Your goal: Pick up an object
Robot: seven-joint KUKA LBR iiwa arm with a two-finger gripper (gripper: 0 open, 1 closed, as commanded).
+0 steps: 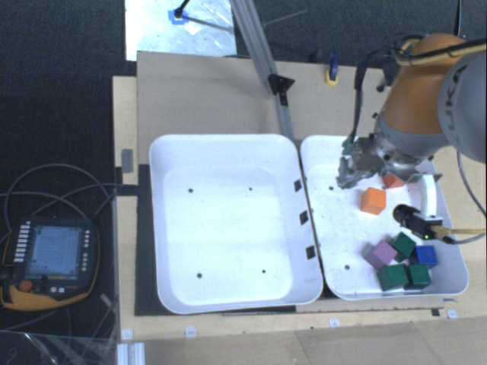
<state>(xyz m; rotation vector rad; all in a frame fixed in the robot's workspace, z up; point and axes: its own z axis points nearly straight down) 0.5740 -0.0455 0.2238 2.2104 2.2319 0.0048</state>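
My gripper [349, 172] hangs over the upper left part of the right bin [332, 276], just above its floor. An orange cube [373, 201] lies a short way to its lower right, apart from it. A second orange-red piece [393, 180] peeks out from under the wrist. In the bin's lower right corner lie a purple block [380, 254], a blue block [424, 255] and three green blocks [393, 278], packed close together. Nothing shows in the gripper.
The left bin [163, 204] sits beside the right one, a shared ridge between them. A grey pole [259, 44] slants in from the top to the bins' far edge. A black fitting [409, 219] and cables hang off the arm. A teach pendant [49, 261] lies far left.
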